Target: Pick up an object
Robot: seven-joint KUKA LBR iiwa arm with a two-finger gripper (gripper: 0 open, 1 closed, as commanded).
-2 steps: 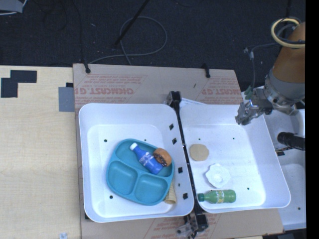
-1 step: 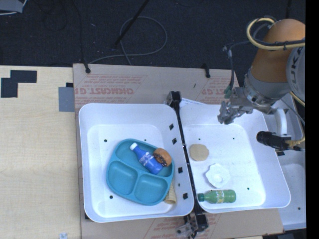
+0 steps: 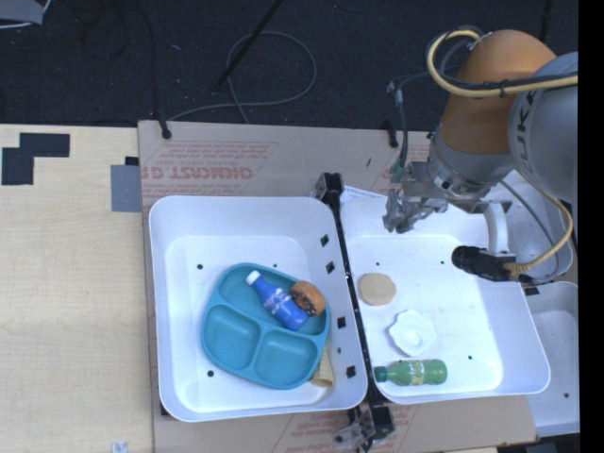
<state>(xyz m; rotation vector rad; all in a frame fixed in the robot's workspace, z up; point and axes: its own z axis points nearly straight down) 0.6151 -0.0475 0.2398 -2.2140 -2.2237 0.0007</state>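
My gripper [image 3: 400,217] hangs over the far left part of the right bin [image 3: 491,366], with nothing seen between its fingers. Below it in that bin lie a tan round cookie [image 3: 377,289], a white crumpled cup-like piece [image 3: 412,332] and a green bottle [image 3: 411,373] on its side near the front wall. The left bin [image 3: 179,253] holds a teal divided tray [image 3: 236,343]. On the tray rest a blue bottle with a white cap [image 3: 277,302] and a small brown donut-like toy [image 3: 308,298].
A black clamp strip [image 3: 342,281] runs along the divide between the two bins. A black handle-like part [image 3: 481,262] juts over the right bin's right side. Cardboard [image 3: 217,163] lies under the bins, and cables trail across the dark floor behind.
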